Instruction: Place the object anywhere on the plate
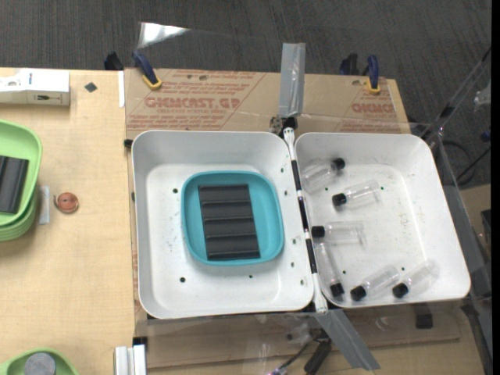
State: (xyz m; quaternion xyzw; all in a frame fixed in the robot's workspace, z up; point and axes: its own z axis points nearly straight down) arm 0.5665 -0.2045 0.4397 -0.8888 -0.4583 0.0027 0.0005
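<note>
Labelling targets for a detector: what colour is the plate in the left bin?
Teal square plate, holding a dark ribbed insert; seen in the camera view.

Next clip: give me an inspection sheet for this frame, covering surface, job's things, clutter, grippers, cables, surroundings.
Surface: wooden bench bearing two white bins, left bin and right bin, on cardboard.
Job's things: teal plate with a dark ribbed insert in the left bin; six clear vials with black caps scattered in the right bin.
Clutter: green trays, small box, round copper-coloured disc, clamps.
Grippers: nothing seen.
Cables: nothing seen clearly.
Surroundings: dark carpet.
</note>
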